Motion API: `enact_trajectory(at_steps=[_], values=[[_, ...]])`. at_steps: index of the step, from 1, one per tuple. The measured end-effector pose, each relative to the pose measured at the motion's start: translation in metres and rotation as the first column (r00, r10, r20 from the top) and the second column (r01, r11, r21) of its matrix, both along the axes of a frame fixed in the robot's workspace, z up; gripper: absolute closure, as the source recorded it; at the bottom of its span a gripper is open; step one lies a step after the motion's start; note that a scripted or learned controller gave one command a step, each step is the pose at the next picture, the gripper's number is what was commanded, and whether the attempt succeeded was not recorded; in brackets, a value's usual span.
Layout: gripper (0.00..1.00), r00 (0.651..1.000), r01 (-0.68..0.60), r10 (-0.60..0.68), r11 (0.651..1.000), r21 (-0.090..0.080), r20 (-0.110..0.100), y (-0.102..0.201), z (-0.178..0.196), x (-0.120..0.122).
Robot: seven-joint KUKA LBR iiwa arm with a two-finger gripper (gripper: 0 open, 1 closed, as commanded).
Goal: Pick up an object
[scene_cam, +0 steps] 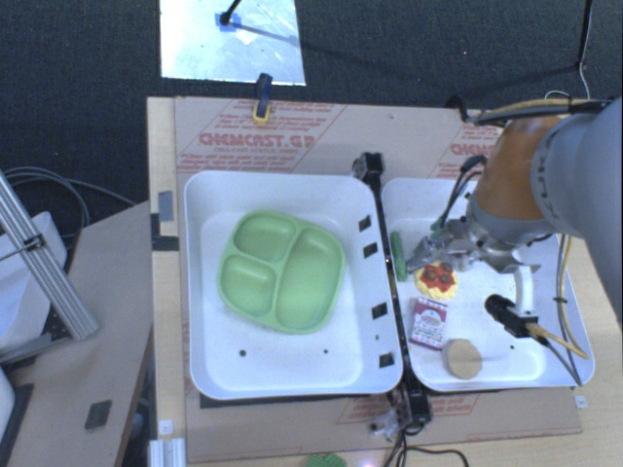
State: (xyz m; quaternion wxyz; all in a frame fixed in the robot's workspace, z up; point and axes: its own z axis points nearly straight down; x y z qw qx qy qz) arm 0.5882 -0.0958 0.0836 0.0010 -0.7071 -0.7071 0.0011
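Four small things lie in the right shallow white bin (pixel 555 363), and the nearest to the grey two-finger gripper (pixel 436 253) is a yellow round toy topped with red (pixel 437 280). It sits just below the gripper in the camera view, touching it or nearly so, and has no clear long axis. Whether the gripper is open or closed, or has hold of anything, cannot be told from here. Just beside the toy, toward the near edge, lies a small red and white packet (pixel 428 322), and beyond that a tan round disc (pixel 463 358). A thin green stick (pixel 397 257) lies along the bin's left wall. The packet looks close enough to be bumped. The left white bin (pixel 209 358) bears a pale green divided plate (pixel 282 271), well apart.
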Motion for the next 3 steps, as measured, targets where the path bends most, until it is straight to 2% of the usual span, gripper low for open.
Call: enact_trajectory(at_steps=[1, 2, 3], values=[[0.00, 1.000, 0.001, -0.001, 1.000, 0.000, 0.000, -0.010, 0.000, -0.048], [0.00, 1.000, -0.004, 0.004, 1.000, -0.001, 0.009, -0.020, 0.002, 0.001], [0.00, 1.000, 0.001, 0.000, 1.000, -0.001, 0.007, -0.024, 0.075, -0.033]])
